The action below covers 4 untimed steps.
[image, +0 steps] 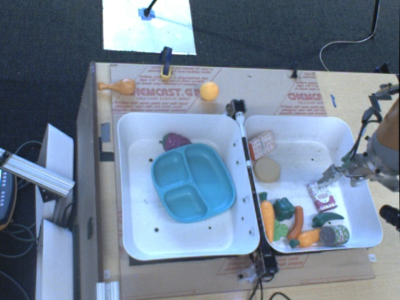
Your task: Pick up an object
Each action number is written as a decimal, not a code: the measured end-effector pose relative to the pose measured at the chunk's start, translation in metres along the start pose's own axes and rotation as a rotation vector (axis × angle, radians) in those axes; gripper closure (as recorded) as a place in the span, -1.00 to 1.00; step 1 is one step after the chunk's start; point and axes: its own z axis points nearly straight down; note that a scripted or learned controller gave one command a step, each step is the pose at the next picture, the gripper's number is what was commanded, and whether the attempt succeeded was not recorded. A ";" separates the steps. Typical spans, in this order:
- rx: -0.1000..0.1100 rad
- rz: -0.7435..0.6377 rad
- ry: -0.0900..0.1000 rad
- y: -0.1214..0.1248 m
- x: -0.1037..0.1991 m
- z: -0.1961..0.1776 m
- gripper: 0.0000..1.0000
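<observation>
The gripper (331, 177) hangs low over the right bin (312, 133), just above a small red and white packet (322, 197). I cannot tell how it is set. Nothing looks caught in it. Near the packet lie a green pepper (327, 218), a round can (337, 234), a carrot (267, 217) and a sausage (295, 221). A tan round disc (267, 169) sits further left. The left bin (140, 230) has a blue tray (192, 181) with a purple thing (175, 141) beside it.

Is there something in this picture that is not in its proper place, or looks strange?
Yes. An orange ball and a tan drumstick-shaped toy lie on the cardboard behind the left bin, outside both bins.
</observation>
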 end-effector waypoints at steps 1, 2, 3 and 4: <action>0.000 -0.002 0.000 -0.004 0.021 0.042 -1.00; -0.003 -0.003 -0.001 -0.003 0.020 0.031 1.00; -0.003 -0.003 0.000 -0.003 0.020 0.031 -1.00; 0.000 0.000 0.000 -0.011 0.018 0.033 -1.00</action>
